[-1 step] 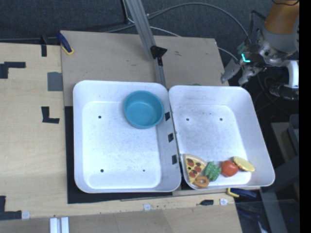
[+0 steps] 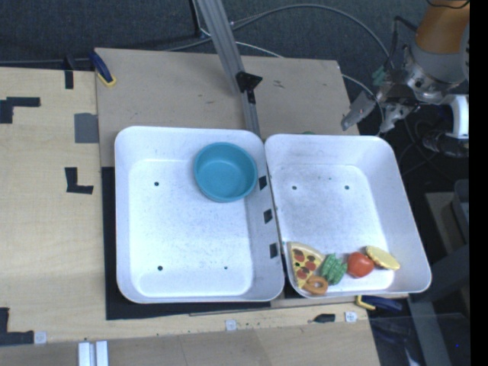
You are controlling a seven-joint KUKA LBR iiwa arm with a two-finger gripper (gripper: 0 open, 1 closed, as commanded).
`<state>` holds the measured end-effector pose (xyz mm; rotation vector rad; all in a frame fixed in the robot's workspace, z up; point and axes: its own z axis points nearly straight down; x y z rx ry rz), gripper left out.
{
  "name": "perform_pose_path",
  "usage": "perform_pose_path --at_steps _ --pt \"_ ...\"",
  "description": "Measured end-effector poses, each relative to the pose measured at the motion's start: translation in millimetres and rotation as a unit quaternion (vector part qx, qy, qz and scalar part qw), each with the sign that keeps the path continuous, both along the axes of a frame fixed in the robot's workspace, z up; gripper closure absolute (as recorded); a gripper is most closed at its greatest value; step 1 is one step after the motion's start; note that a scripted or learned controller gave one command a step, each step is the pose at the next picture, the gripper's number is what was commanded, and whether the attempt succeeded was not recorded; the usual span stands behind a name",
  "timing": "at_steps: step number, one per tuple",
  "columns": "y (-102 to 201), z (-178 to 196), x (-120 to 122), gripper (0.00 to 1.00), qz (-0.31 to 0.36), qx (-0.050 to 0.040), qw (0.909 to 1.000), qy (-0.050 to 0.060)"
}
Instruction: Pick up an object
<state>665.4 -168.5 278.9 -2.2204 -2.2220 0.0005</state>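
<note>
A blue bowl [image 2: 224, 171] sits at the back of the left bin [image 2: 145, 227], near its right wall. Along the front edge of the right bin [image 2: 343, 197] lie a pizza slice [image 2: 305, 264], a green piece [image 2: 332, 268], a red tomato [image 2: 360, 264] and a yellow piece [image 2: 382, 258], close together. My gripper [image 2: 374, 117] hangs above and behind the right bin's back right corner, far from all the objects. Its two fingers are spread apart with nothing between them.
A grey metal pole [image 2: 229, 48] slants down to the gap between the bins at the back. Cables [image 2: 320, 21] run across the back of the bench. A blue and yellow clamp [image 2: 104, 71] sits at the board's back left corner.
</note>
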Motion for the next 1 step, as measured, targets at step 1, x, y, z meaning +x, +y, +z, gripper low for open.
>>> perform_pose_path --at_steps 1 --pt "7.6 -56.5 -7.2 0.00 0.000 0.0004 1.0000 0.002"
